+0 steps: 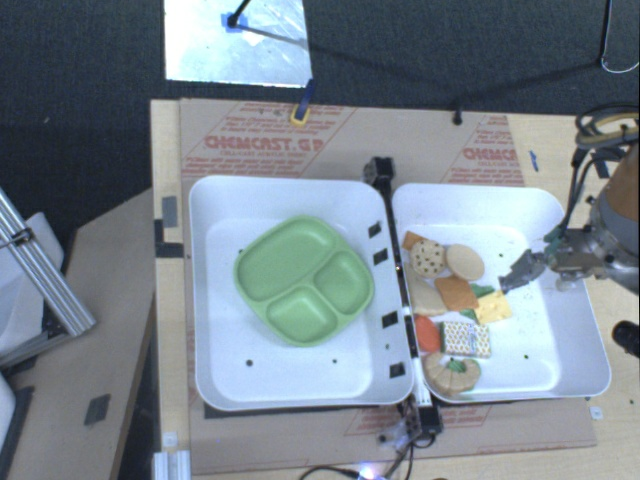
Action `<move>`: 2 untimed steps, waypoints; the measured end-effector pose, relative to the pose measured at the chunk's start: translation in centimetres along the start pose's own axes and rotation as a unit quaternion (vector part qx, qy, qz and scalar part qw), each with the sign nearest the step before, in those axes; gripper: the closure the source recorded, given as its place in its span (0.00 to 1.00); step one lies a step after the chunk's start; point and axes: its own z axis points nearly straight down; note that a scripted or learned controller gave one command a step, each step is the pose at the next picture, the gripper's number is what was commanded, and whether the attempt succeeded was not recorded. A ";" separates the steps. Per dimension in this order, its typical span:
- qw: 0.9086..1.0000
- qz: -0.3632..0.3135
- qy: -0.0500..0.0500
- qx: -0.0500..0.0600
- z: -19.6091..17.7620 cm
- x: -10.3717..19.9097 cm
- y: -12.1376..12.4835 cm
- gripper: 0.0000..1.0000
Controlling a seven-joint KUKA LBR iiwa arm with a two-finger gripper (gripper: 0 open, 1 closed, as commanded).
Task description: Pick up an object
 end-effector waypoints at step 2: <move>1.000 0.000 -0.001 -0.005 3.5 0.7 0.6 0.00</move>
